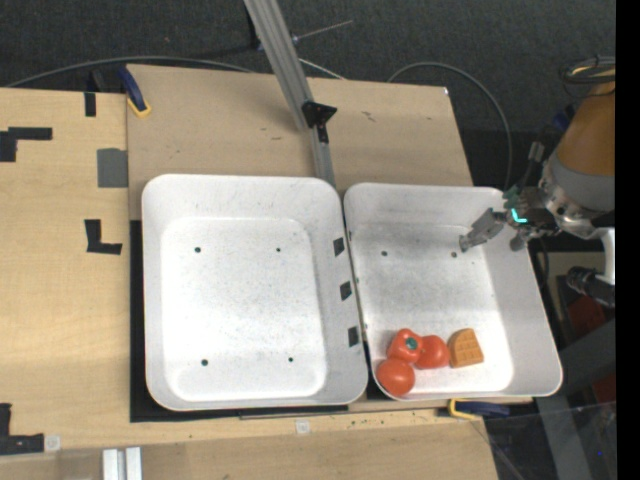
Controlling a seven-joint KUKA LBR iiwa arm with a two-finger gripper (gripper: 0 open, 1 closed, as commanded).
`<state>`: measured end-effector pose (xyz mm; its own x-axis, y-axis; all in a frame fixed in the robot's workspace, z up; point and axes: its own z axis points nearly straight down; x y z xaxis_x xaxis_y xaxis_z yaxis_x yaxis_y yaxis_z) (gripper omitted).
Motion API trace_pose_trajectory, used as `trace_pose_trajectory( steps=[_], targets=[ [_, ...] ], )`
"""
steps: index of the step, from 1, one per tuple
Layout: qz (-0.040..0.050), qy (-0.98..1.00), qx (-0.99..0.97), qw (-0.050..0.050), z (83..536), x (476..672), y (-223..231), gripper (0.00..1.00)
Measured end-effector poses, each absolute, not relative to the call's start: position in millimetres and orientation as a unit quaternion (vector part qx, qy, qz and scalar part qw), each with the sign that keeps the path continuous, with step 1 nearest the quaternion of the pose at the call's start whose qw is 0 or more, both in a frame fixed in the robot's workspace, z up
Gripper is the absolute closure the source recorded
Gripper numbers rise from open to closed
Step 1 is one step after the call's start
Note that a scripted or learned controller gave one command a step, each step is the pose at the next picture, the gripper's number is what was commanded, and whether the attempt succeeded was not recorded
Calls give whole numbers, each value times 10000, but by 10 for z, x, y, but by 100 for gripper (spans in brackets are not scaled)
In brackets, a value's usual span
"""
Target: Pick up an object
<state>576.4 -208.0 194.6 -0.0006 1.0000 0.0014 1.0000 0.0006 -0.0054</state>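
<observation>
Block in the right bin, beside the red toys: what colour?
Orange-tan block, with a faint grid pattern. Seen in the camera view.

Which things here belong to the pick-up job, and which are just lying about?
Job:
- end effector
- red toy vegetables
- waffle-like orange toy block
- right bin

Lying about:
- left bin
- metal pole
- blue clamp
- black tape marks

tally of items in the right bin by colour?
Red: 1, a cluster of red round pieces at the near edge of the right bin; I cannot tell whether it is one toy or several
Orange-tan: 1, a small waffle-like block beside it
Total: 2
</observation>
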Motion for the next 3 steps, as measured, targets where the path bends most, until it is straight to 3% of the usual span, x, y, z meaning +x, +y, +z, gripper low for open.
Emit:
trace_pose_trajectory(
  steps=[1, 2, 3],
  targets=[
    [5, -7078, -7064, 4, 1970, 5775, -2081, 0],
    [24, -7073, -7069, 32, 1323, 5759, -2086, 0],
    [8, -7076, -7066, -8, 877, 5760, -2082, 0]
  ],
)
